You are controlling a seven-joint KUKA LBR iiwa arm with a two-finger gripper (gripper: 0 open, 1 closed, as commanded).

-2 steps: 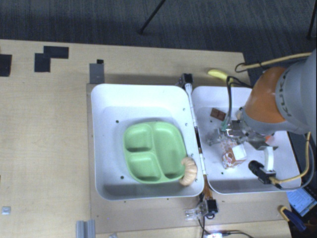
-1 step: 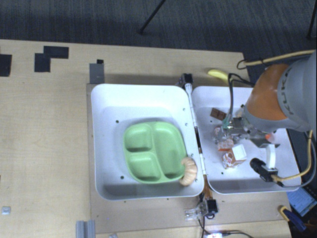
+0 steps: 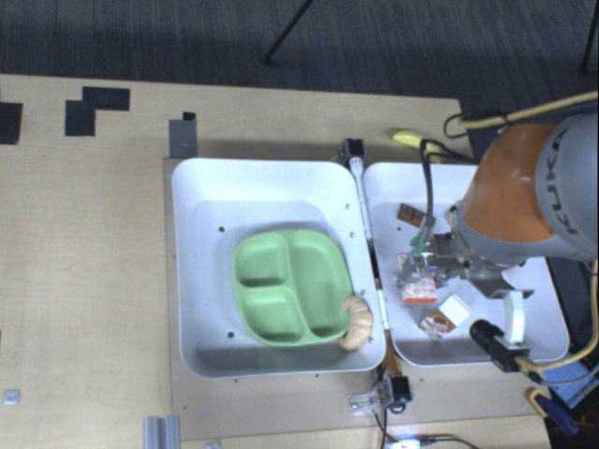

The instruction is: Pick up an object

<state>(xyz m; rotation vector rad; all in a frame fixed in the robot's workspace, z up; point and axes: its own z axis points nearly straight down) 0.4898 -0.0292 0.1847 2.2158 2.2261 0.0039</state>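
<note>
The arm reaches into the right bin (image 3: 552, 344) from the right, its orange band over the bin's far side. Its gripper (image 3: 417, 262) hangs low over the left half of that bin, directly above a cluster of small items. An orange-and-white packet (image 3: 419, 294) lies just under and in front of the gripper. Close by sit a white block (image 3: 455, 309) and a small brown-and-white piece (image 3: 434, 325). A dark brown piece (image 3: 409, 215) lies behind the gripper, near the bin's far wall.
The left bin (image 3: 201, 204) holds a green divided plate (image 3: 288, 286) with a tan croissant-shaped item (image 3: 357, 323) leaning at its front right corner. A ridge (image 3: 367, 241) separates the two bins. A yellow object (image 3: 408, 139) lies on the bench behind the right bin.
</note>
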